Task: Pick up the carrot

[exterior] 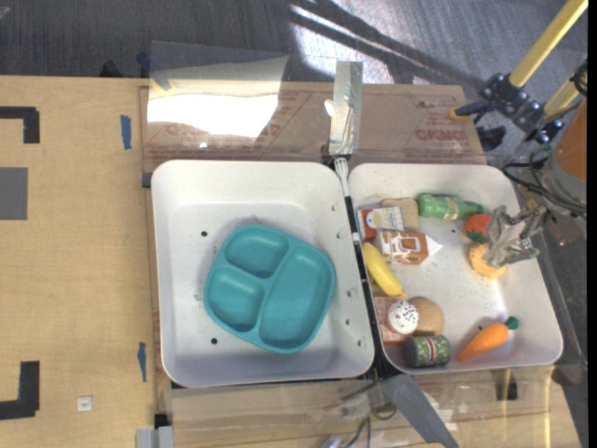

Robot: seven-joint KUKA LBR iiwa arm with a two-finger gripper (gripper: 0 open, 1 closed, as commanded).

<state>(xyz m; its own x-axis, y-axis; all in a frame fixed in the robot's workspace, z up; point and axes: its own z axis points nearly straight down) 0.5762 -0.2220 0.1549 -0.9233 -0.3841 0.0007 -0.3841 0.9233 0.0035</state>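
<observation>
The carrot, orange with a green top, lies tilted near the front right corner of the right bin. My gripper hangs at the bin's right side, well behind the carrot and apart from it. It sits just above a pale orange-yellow piece of food. Nothing is visibly held between its tips.
The right bin also holds a green bottle-shaped item, a red tomato, a banana, two small cartons, a speckled white ball, a brown lump and a can. A teal divided plate lies in the left bin.
</observation>
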